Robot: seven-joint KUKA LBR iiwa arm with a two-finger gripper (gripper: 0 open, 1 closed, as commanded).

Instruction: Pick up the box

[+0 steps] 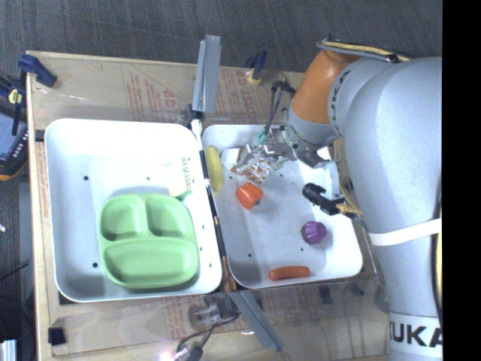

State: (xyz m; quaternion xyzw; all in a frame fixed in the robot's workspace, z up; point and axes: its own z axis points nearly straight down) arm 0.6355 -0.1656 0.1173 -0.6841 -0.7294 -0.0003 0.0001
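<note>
The hand (pixel 264 153) is low in the far left part of the right bin (pixel 342 258), on top of a small box (pixel 253 169) with a red and white print. Whether the hand is apart or together, one cannot tell, because the wrist covers it. The box seems to lie on the bin floor, between the yellow banana (pixel 215 168) and the hand, just far of the orange fruit (pixel 249 195). The grasp seems not finished; the lift is left.
</note>
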